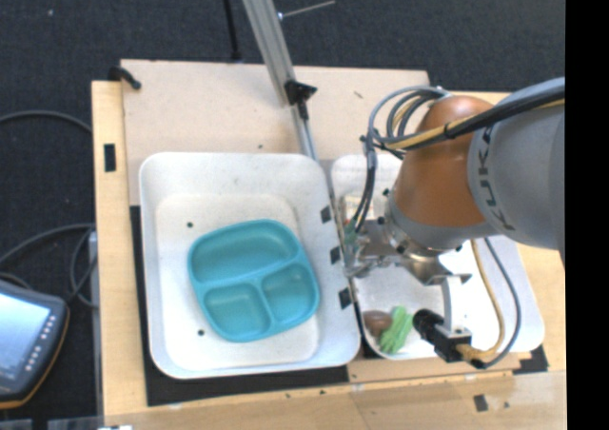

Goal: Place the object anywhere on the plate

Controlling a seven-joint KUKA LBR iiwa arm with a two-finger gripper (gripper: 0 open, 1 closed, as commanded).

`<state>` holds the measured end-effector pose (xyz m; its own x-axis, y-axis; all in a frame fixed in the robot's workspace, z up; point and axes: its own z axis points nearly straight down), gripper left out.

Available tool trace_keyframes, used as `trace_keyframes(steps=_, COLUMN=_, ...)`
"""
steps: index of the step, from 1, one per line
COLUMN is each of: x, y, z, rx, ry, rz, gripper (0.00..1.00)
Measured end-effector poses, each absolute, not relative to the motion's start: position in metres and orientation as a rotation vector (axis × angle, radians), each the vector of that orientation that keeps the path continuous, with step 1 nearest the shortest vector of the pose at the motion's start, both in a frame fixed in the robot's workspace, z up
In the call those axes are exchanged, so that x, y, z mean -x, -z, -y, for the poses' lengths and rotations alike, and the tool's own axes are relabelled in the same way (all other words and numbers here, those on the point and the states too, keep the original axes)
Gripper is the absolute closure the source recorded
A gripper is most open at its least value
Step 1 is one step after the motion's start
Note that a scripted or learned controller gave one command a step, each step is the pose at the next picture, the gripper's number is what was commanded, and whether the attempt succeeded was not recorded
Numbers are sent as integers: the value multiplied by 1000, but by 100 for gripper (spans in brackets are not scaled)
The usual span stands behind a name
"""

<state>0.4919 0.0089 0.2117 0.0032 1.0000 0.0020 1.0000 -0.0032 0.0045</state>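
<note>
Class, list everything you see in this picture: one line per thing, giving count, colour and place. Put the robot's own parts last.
Bins: two, white, side by side on the bench.
Plate: one, teal, three compartments, in the left bin.
Green object: one, near corner of the right bin.
Brown object: one, touching the green one's left side.
Bench: one, tan, under the bins.
Pole: one, silver, slanting down to the bins.
Arm: one, grey with an orange band, over the right bin.

Teal plate (252,278), green object (399,330) apart
</note>
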Motion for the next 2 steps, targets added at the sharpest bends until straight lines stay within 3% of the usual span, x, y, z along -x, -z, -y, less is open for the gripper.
trace_keyframes(steps=1, x=-491, y=-230, z=42, rx=-2222, ry=-2, rz=-2215, gripper=100)
trace_keyframes(steps=2, x=-491, y=-222, z=3, rx=-2216, ry=-2, rz=-2226, gripper=100)
